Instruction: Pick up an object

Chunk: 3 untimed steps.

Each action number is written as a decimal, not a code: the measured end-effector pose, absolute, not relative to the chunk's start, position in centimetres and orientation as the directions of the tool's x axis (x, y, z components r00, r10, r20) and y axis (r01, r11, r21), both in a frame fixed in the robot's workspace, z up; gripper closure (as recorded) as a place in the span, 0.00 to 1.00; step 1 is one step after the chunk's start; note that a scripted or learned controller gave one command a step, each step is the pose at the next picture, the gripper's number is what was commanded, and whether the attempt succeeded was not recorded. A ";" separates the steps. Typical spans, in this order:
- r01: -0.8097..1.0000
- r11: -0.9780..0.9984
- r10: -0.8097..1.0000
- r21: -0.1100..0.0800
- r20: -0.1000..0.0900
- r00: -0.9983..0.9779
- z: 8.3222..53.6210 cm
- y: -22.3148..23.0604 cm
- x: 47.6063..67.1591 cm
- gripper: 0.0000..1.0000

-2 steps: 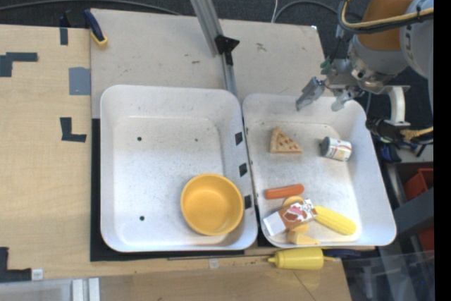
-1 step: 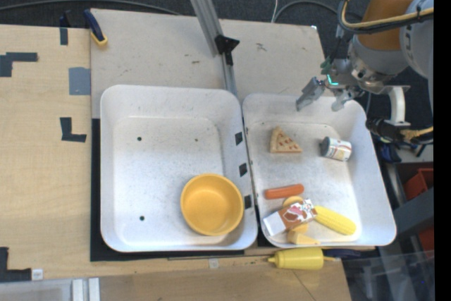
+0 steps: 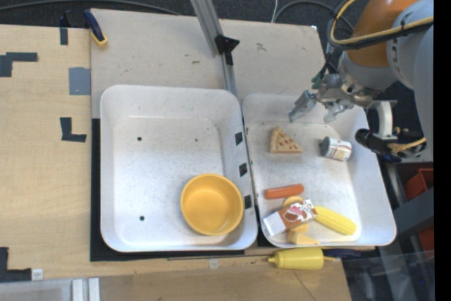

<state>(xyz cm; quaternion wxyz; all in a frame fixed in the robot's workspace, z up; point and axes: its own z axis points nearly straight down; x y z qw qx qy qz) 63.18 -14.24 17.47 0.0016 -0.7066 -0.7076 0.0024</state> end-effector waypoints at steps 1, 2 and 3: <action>1.000 0.001 1.000 -0.006 -0.001 -0.001 12.9 -14.7 63.3 0.00; 1.000 0.002 1.000 0.005 0.000 -0.002 9.4 -14.7 63.6 0.00; 1.000 0.004 1.000 0.012 -0.002 -0.004 10.7 -14.7 63.8 1.00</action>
